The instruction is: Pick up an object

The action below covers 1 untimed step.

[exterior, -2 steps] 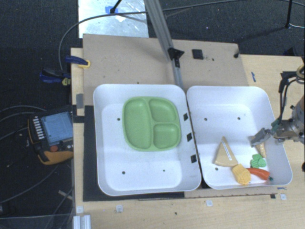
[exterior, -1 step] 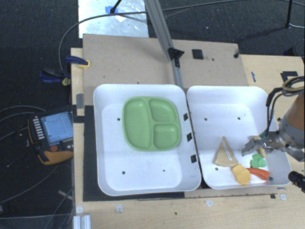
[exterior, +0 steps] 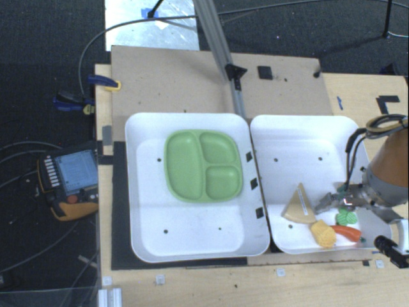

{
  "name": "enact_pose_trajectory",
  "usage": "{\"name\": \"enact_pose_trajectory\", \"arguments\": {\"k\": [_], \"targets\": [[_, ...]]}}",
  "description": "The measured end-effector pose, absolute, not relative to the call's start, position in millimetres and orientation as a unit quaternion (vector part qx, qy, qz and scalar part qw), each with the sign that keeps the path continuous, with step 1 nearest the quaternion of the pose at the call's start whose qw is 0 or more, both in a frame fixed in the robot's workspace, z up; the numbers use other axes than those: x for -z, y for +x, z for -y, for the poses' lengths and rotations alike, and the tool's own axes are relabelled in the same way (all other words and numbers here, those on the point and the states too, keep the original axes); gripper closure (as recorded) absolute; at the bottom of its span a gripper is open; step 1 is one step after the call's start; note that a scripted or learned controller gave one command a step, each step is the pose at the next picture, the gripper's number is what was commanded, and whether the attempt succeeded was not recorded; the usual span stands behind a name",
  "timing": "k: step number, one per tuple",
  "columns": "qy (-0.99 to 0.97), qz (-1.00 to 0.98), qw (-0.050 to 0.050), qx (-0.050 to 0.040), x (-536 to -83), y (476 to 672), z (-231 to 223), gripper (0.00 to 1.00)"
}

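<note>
Several toy foods lie in the near right corner of the right bin [exterior: 297,128]: a tan wedge [exterior: 298,207], a yellow lumpy piece [exterior: 324,235], an orange carrot [exterior: 349,233] and a small green piece [exterior: 347,218]. My gripper [exterior: 332,201] hangs low over this cluster, just right of the wedge and above the green piece. The grey arm with its orange band [exterior: 391,166] comes in from the right edge. Nothing can be seen held in the gripper.
A green divided plate [exterior: 203,165] lies in the left bin [exterior: 185,238]. A metal pole [exterior: 214,31] slants across the back of the bench. A black cable [exterior: 353,147] loops beside the arm over the right bin's far corner.
</note>
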<state>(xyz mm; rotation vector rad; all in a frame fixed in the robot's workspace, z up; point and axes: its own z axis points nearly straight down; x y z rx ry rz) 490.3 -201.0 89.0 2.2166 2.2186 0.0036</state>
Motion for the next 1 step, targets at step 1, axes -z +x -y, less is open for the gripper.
{"name": "enact_pose_trajectory", "arguments": {"k": [1], "targets": [[0.707, -0.707, 0.008, -0.0022, -102.5, 492.6, 203.0, 1.00]]}}
